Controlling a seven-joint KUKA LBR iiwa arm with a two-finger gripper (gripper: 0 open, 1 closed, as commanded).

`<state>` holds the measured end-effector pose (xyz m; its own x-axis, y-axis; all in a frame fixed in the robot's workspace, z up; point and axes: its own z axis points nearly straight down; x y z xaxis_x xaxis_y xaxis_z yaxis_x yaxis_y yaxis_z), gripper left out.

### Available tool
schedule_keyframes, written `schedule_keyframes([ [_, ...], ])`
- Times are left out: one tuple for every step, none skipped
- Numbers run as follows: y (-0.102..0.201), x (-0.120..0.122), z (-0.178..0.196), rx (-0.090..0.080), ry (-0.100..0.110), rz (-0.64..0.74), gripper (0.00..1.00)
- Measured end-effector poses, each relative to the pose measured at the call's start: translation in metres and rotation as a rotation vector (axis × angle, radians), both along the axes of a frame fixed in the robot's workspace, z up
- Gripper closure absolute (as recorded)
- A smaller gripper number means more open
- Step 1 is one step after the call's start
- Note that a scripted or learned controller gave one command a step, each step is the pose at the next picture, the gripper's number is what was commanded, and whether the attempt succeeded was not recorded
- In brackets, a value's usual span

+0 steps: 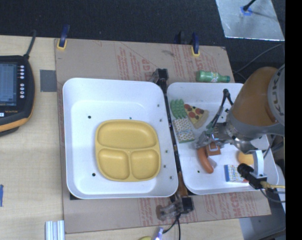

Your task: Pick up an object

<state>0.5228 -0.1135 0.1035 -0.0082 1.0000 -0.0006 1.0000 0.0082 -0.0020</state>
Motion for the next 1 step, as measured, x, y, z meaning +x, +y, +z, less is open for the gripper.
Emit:
schedule_keyframes([
  [0.0767,0.0326,0.0885,0.001,0.000,-0.003,1.00],
])
